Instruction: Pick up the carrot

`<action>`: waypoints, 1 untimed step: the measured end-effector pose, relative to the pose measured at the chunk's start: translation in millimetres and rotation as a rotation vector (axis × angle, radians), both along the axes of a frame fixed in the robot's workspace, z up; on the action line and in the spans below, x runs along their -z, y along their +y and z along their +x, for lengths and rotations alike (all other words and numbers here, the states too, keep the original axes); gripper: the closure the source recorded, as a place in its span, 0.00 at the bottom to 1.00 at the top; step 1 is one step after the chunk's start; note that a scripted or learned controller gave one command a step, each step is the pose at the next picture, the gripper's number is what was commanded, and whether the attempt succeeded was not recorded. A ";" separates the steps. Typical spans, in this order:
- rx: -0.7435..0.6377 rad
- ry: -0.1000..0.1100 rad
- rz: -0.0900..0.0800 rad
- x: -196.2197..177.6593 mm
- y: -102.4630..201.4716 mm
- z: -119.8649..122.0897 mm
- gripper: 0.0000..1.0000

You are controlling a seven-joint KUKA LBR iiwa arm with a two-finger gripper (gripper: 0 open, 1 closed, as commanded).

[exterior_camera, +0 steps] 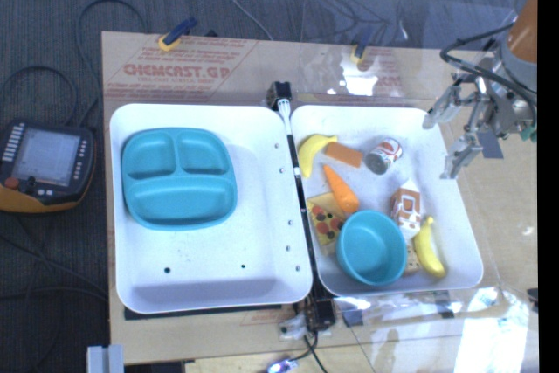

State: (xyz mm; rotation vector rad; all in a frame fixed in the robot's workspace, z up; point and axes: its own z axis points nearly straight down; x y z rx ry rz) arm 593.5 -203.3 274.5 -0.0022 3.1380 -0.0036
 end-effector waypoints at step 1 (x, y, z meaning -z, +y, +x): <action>0.141 0.011 0.007 114.0 82.5 66.3 0.00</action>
